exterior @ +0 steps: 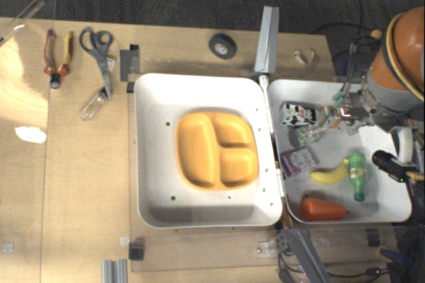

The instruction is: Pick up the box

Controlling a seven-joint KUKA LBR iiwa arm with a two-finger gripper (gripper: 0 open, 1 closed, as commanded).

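White right-hand bin (pixel 392 208) held the box (pixel 297 114), black-and-white, at its upper left, beside the divider. My end effector (pixel 342 110) hovered at frame right of it; whether spread or pressed together, I could not tell.

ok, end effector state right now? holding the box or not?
End effector: over the right bin, near the box; open or shut cannot be told, and no box is visibly held.

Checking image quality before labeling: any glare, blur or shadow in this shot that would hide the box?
Camera view: strong glare on the bench at far left; the gripper area looks blurred and cluttered; the small purple box is soft but legible; mild shadow along the left bin near wall.
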